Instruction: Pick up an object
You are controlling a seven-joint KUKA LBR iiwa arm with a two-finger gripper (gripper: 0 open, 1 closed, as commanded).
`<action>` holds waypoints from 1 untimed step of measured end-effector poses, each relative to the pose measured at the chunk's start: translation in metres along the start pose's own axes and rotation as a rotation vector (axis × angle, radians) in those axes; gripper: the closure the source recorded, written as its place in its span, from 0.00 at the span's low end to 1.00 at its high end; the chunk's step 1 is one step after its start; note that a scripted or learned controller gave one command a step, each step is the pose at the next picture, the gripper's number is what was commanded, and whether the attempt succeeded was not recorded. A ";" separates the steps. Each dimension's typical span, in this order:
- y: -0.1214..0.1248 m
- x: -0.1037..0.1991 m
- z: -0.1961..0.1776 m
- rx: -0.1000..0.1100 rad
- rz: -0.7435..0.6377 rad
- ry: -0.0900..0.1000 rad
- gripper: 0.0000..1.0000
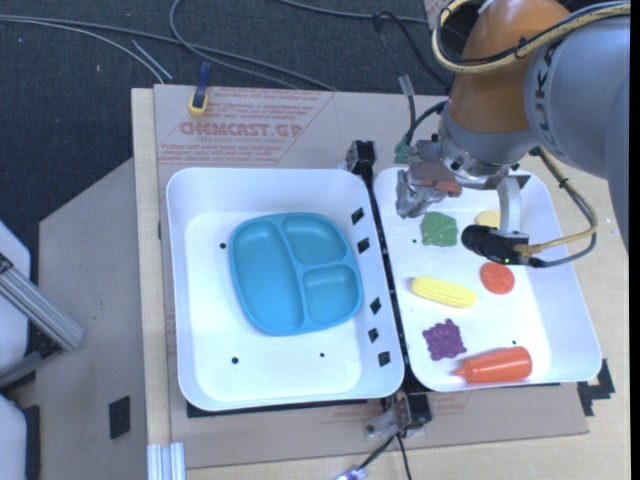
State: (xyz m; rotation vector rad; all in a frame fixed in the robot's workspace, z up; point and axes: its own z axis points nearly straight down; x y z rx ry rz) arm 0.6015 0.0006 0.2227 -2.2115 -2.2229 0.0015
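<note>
Green and leafy-looking, the small toy vegetable lies in the right bin, just below and slightly right of the gripper, which hangs over that bin's upper left corner. From this slanted view it is hard to tell how high the gripper sits, and its state cannot be read either. Nothing shows in its grasp. Measured from the green vegetable, the other candidates lie farther off: a yellow corn cob below it with its long axis running left to right, a round red piece below right, purple grapes and an orange carrot near the bin's lower edge. The green piece looks the nearest pick.
</note>
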 end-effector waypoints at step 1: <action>-0.036 0.046 -0.002 0.000 0.001 -0.001 1.00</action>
